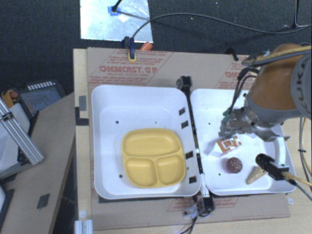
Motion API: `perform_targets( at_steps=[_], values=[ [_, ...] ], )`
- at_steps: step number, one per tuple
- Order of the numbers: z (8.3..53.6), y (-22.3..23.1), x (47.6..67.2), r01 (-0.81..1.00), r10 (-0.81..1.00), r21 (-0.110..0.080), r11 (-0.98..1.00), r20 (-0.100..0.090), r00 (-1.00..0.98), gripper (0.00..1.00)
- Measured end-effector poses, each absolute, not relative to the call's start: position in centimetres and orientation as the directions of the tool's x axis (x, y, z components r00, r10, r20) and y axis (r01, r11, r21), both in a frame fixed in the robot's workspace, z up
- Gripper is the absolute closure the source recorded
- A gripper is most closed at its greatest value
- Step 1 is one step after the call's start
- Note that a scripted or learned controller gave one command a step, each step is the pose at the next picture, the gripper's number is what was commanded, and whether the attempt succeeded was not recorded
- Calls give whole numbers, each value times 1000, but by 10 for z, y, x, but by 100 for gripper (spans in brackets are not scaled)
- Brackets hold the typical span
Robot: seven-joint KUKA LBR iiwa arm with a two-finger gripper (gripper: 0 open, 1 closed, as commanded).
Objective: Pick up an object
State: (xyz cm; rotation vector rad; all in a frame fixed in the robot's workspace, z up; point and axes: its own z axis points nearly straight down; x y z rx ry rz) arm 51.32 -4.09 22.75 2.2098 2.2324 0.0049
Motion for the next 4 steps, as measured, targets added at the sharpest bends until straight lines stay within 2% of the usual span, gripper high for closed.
perform_targets(
  at_steps=[3, 4],
  values=[
    [210, 107, 515, 1000, 1000, 1, 10, 2, -10, 100],
    [211, 103, 516, 1000, 1000, 1, 4, 0, -4, 0]
  ],
)
